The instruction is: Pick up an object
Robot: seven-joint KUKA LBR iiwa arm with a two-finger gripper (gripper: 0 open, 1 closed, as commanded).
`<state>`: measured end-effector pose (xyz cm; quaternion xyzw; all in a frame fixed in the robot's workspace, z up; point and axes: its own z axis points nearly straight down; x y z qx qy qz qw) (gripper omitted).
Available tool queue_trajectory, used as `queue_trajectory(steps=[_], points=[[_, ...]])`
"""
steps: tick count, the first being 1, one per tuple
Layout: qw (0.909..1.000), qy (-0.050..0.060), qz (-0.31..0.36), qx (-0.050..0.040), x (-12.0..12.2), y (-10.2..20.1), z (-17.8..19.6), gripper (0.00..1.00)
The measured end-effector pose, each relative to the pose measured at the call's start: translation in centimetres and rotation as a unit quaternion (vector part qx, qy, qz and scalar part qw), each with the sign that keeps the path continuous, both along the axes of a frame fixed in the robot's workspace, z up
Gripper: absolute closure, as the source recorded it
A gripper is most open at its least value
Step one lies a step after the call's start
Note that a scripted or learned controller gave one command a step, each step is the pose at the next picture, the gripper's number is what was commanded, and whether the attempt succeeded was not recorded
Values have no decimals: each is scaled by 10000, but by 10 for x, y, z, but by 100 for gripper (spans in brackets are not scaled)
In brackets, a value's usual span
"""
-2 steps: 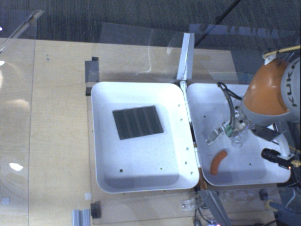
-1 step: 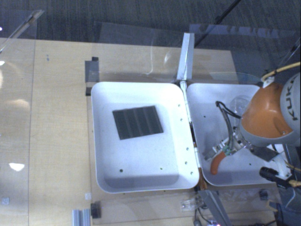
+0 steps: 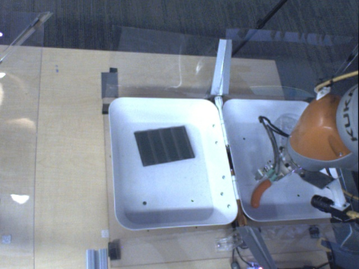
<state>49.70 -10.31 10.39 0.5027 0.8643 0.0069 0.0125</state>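
A dark grey ribbed rectangular pad [image 3: 164,145] lies flat in the left bin [image 3: 129,206], toward its back. In the right bin [image 3: 244,128] an orange sausage-shaped object [image 3: 258,195] lies near the front left corner. My gripper [image 3: 270,175] is low over the upper end of that orange object, right at it or touching it. The grey arm with its orange band [image 3: 320,130] covers much of the right bin behind it. A small green bit shows at the gripper's tip.
A clear, faint item [image 3: 287,120] rests near the back of the right bin, partly under the arm. The divider between the bins [image 3: 227,150] runs just left of the gripper. Cables loop beside the wrist [image 3: 269,129].
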Motion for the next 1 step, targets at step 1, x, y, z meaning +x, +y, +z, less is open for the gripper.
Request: queue_trajectory(steps=[1], points=[[10000, 2, -1, 0, 0, 0, 0, 0]])
